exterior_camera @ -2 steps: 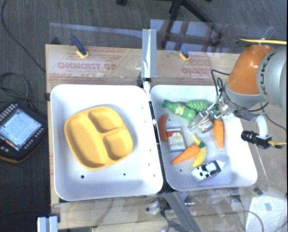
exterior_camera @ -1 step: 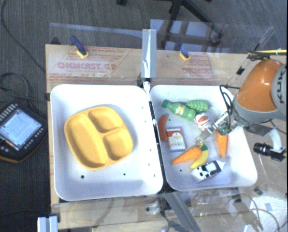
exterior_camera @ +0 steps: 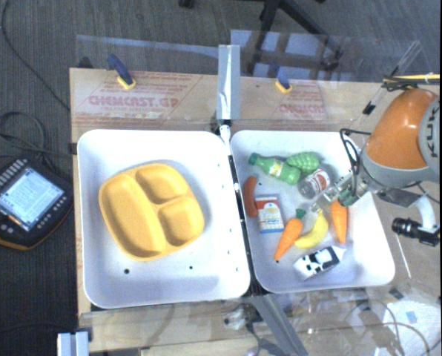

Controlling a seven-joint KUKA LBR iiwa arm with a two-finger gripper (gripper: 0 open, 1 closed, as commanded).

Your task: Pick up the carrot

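Observation:
Two orange carrots lie in the right bin (exterior_camera: 369,273). One carrot (exterior_camera: 288,236) with a green top lies slanted near the middle. The other carrot (exterior_camera: 340,222) lies upright along the right side, beside a yellow banana (exterior_camera: 314,232). My gripper (exterior_camera: 342,192) reaches in from the right and hovers just above the top end of the right-hand carrot, next to a small can (exterior_camera: 315,182). Nothing is visibly held in it.
The right bin also holds a green bottle (exterior_camera: 274,168), a leafy green item (exterior_camera: 305,160), a red sausage (exterior_camera: 250,195), a small box (exterior_camera: 270,214) and a black-and-white toy (exterior_camera: 318,262). The left bin (exterior_camera: 95,273) holds a yellow divided tray (exterior_camera: 152,209).

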